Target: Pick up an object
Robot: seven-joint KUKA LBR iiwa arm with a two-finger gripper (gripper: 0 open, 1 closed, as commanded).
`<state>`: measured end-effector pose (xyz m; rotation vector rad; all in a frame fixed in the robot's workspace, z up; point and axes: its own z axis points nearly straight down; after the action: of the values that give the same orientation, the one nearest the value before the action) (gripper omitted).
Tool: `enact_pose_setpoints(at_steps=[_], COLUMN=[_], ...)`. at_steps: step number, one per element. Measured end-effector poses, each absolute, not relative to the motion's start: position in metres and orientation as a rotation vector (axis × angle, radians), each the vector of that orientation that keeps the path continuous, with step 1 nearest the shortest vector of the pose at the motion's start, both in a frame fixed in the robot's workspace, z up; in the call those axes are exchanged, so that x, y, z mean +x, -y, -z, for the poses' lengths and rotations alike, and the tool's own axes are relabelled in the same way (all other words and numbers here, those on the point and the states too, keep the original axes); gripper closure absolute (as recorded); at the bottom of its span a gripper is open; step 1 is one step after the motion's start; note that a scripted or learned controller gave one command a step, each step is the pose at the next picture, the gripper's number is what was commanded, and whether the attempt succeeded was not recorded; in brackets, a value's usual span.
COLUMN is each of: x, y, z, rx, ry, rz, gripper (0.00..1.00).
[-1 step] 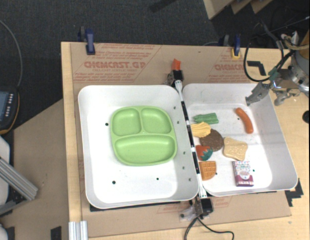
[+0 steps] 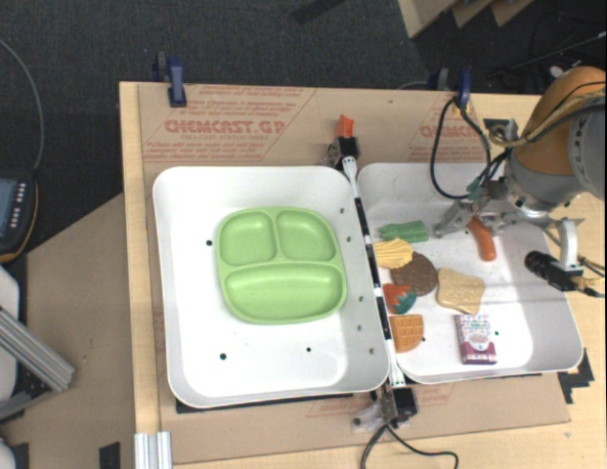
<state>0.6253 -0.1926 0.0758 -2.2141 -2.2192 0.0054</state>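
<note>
The pincer (image 2: 476, 215) hangs low in the right bin (image 2: 538, 355), near its top edge. Whether it is open or closed cannot be told. An orange stick (image 2: 484, 240) lies just beside it, toward five o'clock. The stick is small and thin, and its long way runs from eleven to five o'clock.

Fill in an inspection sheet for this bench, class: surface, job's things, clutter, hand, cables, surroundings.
Surface: plywood bench bearing two shallow white bins, left and right.
Job's things: right bin holds orange carrot-shaped toy, green flat piece, yellow ridged piece, brown round cookie, tan toast slice, orange waffle, small purple carton.
Clutter: green divided plastic plate in left bin.
Hand: over right bin, near carrot; grip unclear.
Cables: black cable to arm.
Surroundings: dark carpet.
</note>
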Motion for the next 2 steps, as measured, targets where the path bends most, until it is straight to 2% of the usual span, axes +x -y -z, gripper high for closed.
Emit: enact_pose_setpoints(at_steps=[1, 2], x=[0.628, 0.623], y=[0.194, 0.139], z=[-0.096, -0.102], rx=[-2.222, -2.214], ry=[2.228, 2.224], rz=[0.003, 0.001], gripper=[1.00, 1.00])
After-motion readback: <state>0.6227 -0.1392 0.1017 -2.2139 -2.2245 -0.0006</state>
